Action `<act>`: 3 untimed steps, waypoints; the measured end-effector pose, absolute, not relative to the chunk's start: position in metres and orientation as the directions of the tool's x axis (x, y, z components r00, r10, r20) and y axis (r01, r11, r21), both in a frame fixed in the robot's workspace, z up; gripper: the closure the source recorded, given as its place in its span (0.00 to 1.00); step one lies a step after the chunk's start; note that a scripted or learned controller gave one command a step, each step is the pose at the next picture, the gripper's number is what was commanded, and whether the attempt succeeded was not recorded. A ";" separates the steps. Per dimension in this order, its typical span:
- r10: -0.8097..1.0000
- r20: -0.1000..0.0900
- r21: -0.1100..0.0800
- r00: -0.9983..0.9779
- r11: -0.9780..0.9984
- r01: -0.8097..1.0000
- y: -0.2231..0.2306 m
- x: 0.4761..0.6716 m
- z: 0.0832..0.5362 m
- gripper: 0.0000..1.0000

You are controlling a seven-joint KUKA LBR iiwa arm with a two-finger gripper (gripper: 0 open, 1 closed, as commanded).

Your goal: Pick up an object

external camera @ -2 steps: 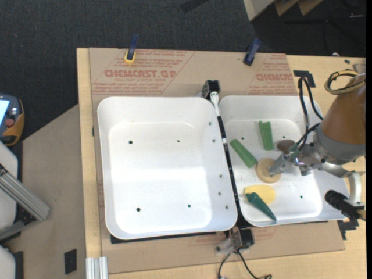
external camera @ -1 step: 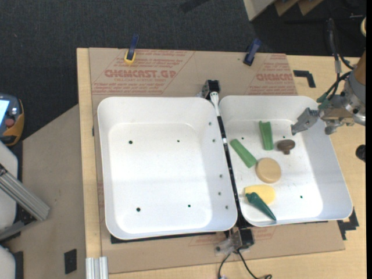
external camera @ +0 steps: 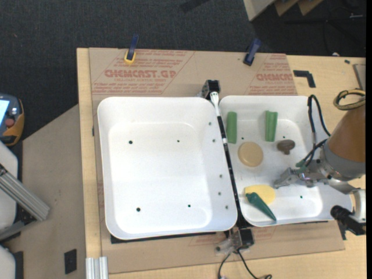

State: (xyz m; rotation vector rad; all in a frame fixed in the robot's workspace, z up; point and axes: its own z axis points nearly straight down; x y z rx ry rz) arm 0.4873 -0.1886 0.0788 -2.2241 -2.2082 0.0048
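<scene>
Camera view, approach step: grey two-finger gripper [external camera: 289, 178] hovering low in right white bin [external camera: 299, 213], fingers apart-ish maybe, nothing clamped. Next: dropping squarely onto yellow banana-shaped toy [external camera: 261, 193] just beside, then closing.

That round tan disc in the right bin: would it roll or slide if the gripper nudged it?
The tan disc lies flat on the floor of the right bin, so it would probably slide rather than roll. It looks low and smooth-edged, which may give the gripper little to pinch. It sits apart from the green pieces, so a small push likely disturbs nothing.
</scene>
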 end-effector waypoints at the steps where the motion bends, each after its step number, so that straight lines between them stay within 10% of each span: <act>1: 1.000 -0.003 0.010 -0.004 0.004 1.000 -0.168 0.514 0.187 0.00; 2: 1.000 -0.009 0.020 0.001 -0.001 1.000 -0.198 0.507 0.341 0.00; 3: 1.000 -0.011 0.023 -0.003 0.003 1.000 -0.222 0.578 0.493 0.00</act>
